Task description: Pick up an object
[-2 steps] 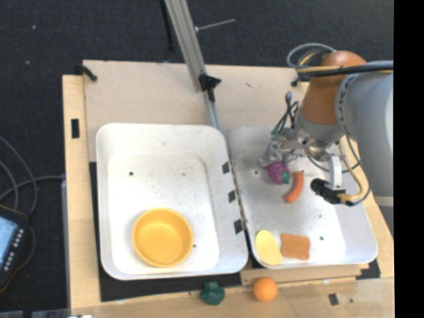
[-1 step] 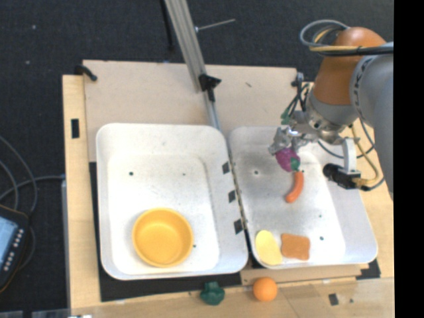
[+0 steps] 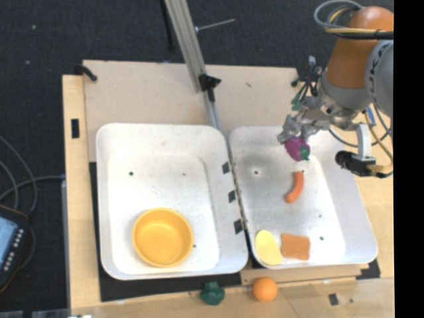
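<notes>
My gripper hangs over the far part of the right bin, below the grey and orange arm. It is shut on a small purple object with a green tip, which sticks out beneath the fingers, above the bin floor. In the same bin, an orange sausage-shaped piece lies just below the gripper. A pale yellow disc and an orange block rest side by side at the near edge.
The left bin holds a yellow bowl near its front. Outside the bins, an orange ball and a green piece lie on the bench's front edge. A metal rail slants down to the gap between the bins.
</notes>
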Robot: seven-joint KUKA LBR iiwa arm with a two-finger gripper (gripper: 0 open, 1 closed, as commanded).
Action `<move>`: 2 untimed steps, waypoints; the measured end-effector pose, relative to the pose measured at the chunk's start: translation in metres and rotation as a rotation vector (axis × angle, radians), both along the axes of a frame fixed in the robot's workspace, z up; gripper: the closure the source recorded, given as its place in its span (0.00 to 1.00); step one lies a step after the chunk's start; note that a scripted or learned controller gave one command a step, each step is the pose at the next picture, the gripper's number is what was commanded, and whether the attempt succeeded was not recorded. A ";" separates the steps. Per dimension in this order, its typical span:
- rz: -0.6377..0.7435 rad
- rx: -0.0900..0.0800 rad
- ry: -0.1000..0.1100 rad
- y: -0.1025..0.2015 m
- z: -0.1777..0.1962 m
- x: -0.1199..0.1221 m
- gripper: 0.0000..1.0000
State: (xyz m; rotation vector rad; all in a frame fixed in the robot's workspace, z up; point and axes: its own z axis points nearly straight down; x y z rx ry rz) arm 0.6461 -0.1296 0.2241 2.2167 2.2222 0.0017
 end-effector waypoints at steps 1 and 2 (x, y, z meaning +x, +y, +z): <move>0.000 0.002 0.002 0.043 0.011 -0.014 1.00; 0.003 0.001 0.003 0.087 0.004 -0.032 1.00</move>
